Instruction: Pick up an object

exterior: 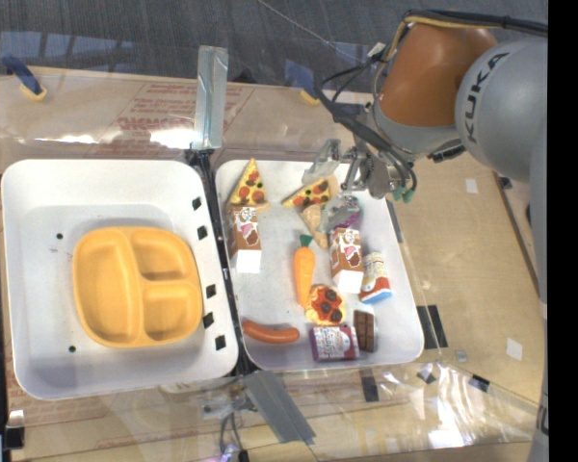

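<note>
Camera view from above puts my two-finger gripper (pixel 352 186) at the far right corner of the right-hand shallow white bin (pixel 405 340), and that is where things are hardest to read: my metal parts and cables blend with the toys beneath, so I cannot tell whether my jaws stand open or closed, nor whether anything sits between them. My grey arm with its orange band (pixel 433 70) runs off the right edge, cut short. Just left of my gripper lies a pizza-slice toy (pixel 313 193), and a pale item under me is too blurred to name. Farther left, against the bin's left wall, are a second pizza slice (pixel 249 185) and a small brown-and-white packet (pixel 247 237). An orange plastic carrot (pixel 303 269) lies mid-bin, with a round pizza-like piece (pixel 325 305) at its near end. A brown-and-white carton (pixel 346 258) and a small white-and-blue bottle (pixel 374 277) lie along the right side. Near the front edge rest a red sausage (pixel 270 332), a dark purple can (pixel 332 343) and a brown chocolate bar (pixel 364 330). This bin is crowded, with open floor mainly at its near left. In the left-hand white bin (pixel 29 186), a yellow divided plastic tray (pixel 135 285) has bare floor around it.
</note>
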